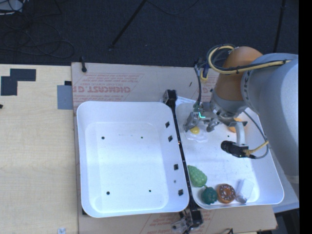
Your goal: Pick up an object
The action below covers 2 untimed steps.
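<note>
1. Camera view, arm: the grey KUKA arm with the orange band is reaching in from the right over the right shallow white plastic bin [273, 191], and the two-finger gripper [199, 126] is hanging low over that bin's far end.

2. Camera view, fingers: the two fingers are standing spread apart, and a small yellow rounded object [195, 129] is sitting between their tips, apparently resting on the bin floor. Whether the fingers are touching it cannot be told.

3. Camera view, other contents: well away from the fingers, toward the near end of the same bin, a light green lumpy object [197, 175], a dark teal ball-like object [209, 195], a brown ring-shaped doughnut toy [225, 193] and a small white block [245, 186] are lying. An orange object [234, 127] is peeking out just behind the wrist.

4. Camera view, left shallow white plastic bin [83, 130]: it is lying beyond the black divider [178, 150], off to the fingers' side.

5. Risk, as judgement: the yellow object is small and round, so it may squirt sideways as the fingers are closing, or sit too low for them to catch.

6. Risk, as judgement: the fingers are working close to the divider and bin wall, so a slightly offset descent could strike them.
</note>
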Motion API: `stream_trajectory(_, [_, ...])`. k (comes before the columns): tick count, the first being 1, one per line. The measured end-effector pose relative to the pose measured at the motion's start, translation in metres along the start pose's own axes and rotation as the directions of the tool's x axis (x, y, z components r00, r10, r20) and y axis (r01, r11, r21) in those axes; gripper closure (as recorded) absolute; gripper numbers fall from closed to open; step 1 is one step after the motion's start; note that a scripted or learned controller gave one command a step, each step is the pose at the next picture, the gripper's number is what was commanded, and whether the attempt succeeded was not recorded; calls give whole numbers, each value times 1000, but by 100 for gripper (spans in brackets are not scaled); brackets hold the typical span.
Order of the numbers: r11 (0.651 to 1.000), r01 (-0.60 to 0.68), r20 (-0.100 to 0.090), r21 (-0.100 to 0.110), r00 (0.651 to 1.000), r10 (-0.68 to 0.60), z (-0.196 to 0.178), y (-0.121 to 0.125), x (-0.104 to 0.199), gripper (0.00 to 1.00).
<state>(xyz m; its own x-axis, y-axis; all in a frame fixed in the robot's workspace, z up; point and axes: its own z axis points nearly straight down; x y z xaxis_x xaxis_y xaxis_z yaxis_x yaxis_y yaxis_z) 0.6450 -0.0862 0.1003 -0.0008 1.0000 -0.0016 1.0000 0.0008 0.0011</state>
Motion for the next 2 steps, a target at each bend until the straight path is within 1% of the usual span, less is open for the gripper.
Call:
stream_trajectory(1, [1000, -1, -1, 3, 1000, 1, -9, -1, -1, 100])
stream_trajectory(2, [1000, 0, 0, 4, 1000, 0, -9, -1, -1, 0])
